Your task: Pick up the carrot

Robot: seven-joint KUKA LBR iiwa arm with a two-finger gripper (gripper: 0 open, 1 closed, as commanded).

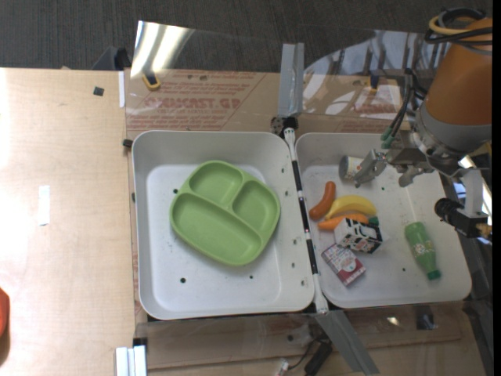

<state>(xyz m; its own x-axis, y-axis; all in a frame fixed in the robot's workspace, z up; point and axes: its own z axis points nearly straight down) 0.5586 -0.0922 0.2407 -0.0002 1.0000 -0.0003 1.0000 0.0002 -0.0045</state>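
Observation:
The carrot [332, 222] is a short orange piece lying in the right bin [391, 292], tucked under the lower edge of a yellow banana [353, 205]. Just to its left lies a red-orange sausage-shaped thing [322, 200], angled toward the bin's divider. My gripper [387, 172] hangs above the back of the right bin, up and to the right of the carrot and well apart from it. Its two grey fingers [366, 171] are spread, so it is open with nothing between them.
A black-and-white carton [362, 234] touches the carrot's right end, with a pink packet [343, 262] below it. A green bottle [423, 249] lies at the bin's right. The left bin [156, 288] holds a green divided plate [225, 211].

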